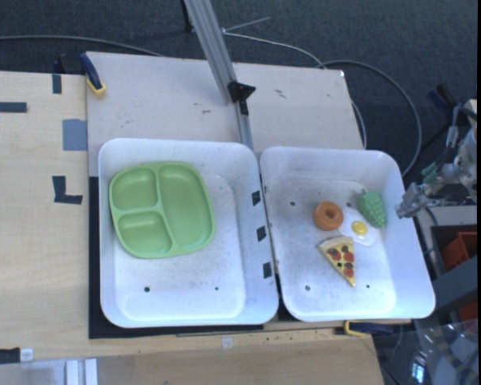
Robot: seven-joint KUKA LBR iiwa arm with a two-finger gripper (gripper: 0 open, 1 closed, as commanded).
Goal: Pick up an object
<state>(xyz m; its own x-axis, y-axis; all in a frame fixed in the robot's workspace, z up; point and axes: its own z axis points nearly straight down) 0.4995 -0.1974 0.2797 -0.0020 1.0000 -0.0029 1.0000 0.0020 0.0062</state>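
The left bin point(112, 295) holds a green divided plate point(160, 209). The right bin point(305, 167) holds a doughnut point(329, 215), pizza slice point(340, 258), fried egg point(360, 231) and green item point(373, 208), clustered close together. The gripper point(413, 199) sits at the bin's right rim; its state cannot be determined. Risk: a descent into this cluster may nudge neighbours or close on nothing.

No readable text, no labels, no brand names, no numbers, no signs on either white bin, on the toy items, on the green plate, or on the table
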